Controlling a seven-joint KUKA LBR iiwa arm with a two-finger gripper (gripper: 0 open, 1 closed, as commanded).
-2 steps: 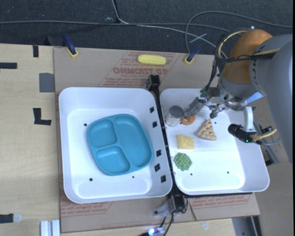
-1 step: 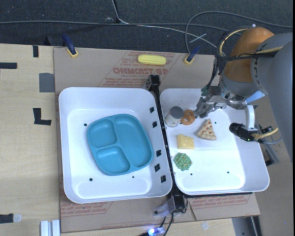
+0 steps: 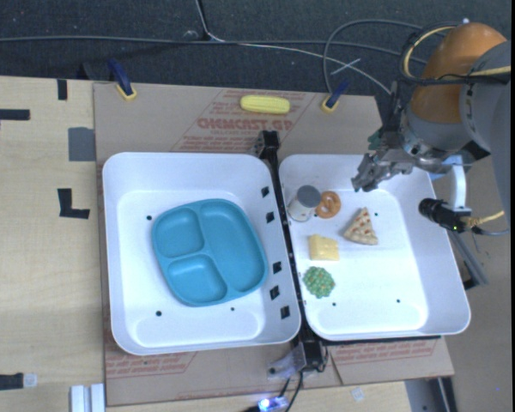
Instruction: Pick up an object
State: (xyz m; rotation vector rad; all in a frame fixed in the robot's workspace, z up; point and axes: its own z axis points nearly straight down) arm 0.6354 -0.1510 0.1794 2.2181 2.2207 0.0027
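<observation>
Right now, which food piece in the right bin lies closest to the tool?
The pizza slice, just below the tool; the pretzel sits farther left.

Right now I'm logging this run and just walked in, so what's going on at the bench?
The arm's gripper hangs over the far part of the right bin, with nothing visibly held. Below it lie a pretzel, a pizza slice, a cheese block, a broccoli piece and a small grey can. The left bin holds a blue divided plate.
</observation>
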